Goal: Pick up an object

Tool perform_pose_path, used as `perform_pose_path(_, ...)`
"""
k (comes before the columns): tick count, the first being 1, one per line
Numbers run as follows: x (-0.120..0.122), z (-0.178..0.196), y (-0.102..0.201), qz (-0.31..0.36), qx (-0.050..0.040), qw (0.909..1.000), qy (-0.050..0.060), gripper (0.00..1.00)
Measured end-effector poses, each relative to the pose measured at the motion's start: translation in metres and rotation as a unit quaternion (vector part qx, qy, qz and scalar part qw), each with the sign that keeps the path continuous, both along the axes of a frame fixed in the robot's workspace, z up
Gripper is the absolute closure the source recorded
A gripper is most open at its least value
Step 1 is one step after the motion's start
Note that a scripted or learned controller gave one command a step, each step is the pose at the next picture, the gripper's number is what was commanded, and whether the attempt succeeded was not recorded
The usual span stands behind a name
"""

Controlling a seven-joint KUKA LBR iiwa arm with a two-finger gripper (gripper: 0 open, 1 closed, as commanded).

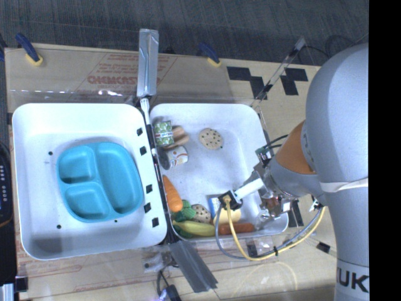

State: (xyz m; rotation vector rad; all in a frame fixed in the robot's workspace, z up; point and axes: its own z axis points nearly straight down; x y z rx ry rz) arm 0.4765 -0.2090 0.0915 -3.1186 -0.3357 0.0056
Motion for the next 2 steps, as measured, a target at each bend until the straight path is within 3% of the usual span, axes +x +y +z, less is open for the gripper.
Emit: perform_pose_path(2,0.0001,0.0,0.0,0.0,0.0005,1.0,0.0,0.0)
